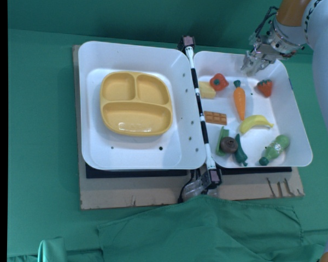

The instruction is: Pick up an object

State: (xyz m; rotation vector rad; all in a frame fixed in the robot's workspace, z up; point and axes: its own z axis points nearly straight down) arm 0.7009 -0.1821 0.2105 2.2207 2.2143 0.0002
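A yellow divided plate (135, 103) is lying in the left bin (93, 146) on the green surface (38, 119). The right bin (298, 141) is holding the toy food, all of it lying loose: a yellow block (207, 90) touching a red pepper (219, 81), a waffle piece (215, 117), a brown round piece (228, 144) lying among green pieces (240, 152), a carrot (239, 100), a banana (255, 124), a strawberry (265, 87) and a green bottle (274, 149) near the front right corner. The pincer (255, 63) is hanging over the bin's far edge — above the carrot and just left of the strawberry — with nothing between its fingers; whether they are spread or pressed together I cannot tell.
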